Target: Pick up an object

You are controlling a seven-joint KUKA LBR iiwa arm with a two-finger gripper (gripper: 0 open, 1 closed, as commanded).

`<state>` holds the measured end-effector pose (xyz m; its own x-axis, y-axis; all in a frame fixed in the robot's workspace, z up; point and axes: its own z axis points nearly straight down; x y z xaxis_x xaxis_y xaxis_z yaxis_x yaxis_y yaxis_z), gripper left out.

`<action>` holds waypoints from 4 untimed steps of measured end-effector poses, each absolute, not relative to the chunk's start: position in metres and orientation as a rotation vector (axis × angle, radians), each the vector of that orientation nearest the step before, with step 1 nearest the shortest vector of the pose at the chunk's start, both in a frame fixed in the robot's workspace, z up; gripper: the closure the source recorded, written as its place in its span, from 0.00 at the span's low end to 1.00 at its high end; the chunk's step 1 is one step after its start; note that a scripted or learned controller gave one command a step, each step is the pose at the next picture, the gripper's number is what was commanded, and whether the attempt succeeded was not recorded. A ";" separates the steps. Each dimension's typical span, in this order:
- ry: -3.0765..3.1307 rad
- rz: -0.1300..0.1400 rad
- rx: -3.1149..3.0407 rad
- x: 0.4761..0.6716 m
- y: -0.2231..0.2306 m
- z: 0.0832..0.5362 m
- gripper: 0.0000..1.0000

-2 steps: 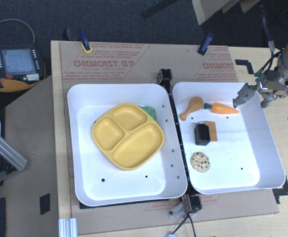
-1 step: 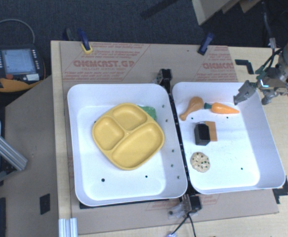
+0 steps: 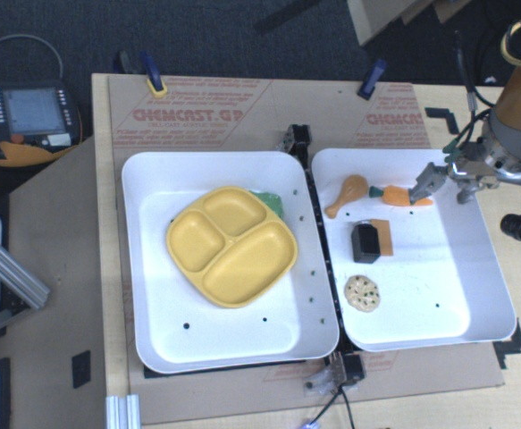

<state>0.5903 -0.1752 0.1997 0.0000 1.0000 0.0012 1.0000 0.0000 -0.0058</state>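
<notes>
The right bin holds a tan toy drumstick, an orange carrot with a green tip, a black and brown block and a speckled cookie. My gripper hangs at that bin's far right corner, just right of the carrot. It is open; its left finger stands at the carrot's right end. Nothing sits between the fingers.
The left bin carries a yellow divided plate with a green item peeking out behind it. A black clamp sits at the far edge between the bins. A handheld control pad lies off the bench at far left.
</notes>
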 end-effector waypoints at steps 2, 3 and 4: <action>-2.219 0.000 -2.221 0.590 -0.174 0.088 0.00; -2.225 -0.004 -2.224 0.592 -0.174 0.102 1.00; -2.228 -0.005 -2.225 0.592 -0.171 0.166 1.00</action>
<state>0.5918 -0.1713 0.1663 -0.0012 1.0000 -0.0028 1.0000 0.0012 0.0074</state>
